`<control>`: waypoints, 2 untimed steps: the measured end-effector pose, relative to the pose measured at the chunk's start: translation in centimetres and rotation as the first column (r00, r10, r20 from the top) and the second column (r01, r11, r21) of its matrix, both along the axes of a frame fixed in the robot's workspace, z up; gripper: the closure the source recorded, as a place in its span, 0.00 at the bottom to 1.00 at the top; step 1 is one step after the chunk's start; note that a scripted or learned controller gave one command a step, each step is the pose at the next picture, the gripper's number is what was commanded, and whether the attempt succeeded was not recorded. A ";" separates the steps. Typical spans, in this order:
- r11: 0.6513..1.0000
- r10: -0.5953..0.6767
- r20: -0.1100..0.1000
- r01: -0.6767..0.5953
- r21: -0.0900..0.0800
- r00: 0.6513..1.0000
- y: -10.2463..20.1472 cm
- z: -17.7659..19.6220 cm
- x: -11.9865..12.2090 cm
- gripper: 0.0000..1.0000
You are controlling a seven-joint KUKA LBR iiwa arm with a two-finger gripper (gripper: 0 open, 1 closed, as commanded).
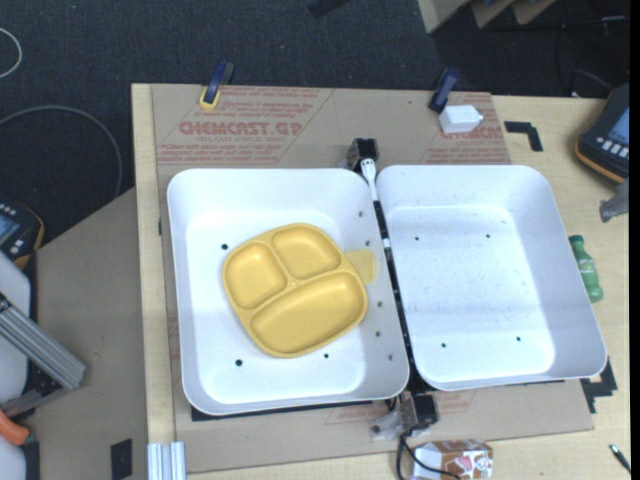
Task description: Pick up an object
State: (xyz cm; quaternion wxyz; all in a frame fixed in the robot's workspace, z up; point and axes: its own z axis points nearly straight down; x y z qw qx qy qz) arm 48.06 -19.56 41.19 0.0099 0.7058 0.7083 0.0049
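A yellow plate (293,288) with three compartments lies flat in the left white bin (190,228), a little right of its middle. A small pale yellow piece (361,264) pokes out at the plate's upper right edge, near the bin's right wall. The right white bin (560,228) stands beside it, its floor speckled with small dark dots.
A green object (586,268) lies along the right bin's outer right rim. A grey part (619,206) juts in at the far right edge, below a yellow-and-black device (606,144). Clamps (214,85) and a white block (460,119) sit on the cardboard behind the bins.
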 end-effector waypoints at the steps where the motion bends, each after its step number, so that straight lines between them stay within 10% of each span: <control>1: 1.000 0.009 -0.006 -0.009 0.007 1.000 10.1 9.1 0.0 0.00; 2: 1.000 -0.002 -0.013 0.002 0.004 1.000 9.5 9.5 0.0 1.00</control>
